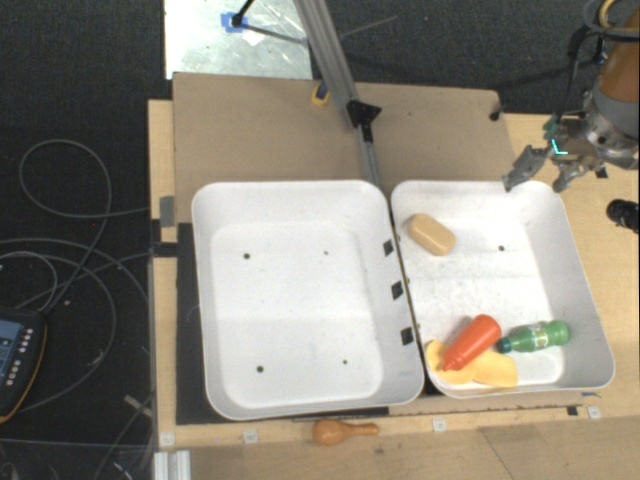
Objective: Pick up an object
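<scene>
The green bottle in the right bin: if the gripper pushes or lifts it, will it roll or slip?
The green bottle lies on its side and looks round, so a push across it would probably roll it. Its glossy surface suggests it could slip between fingers. It looks small and plastic, so likely light. The orange carrot-shaped toy beside it may stop it rolling that way.

Two white bins [300, 193] sitting side by side, one tan block [431, 234], one orange-red bottle [472, 341], one green bottle [535, 337], one yellow piece [490, 371] lying in the right bin, one orange pear-shaped item [343, 430] resting on the bench
</scene>
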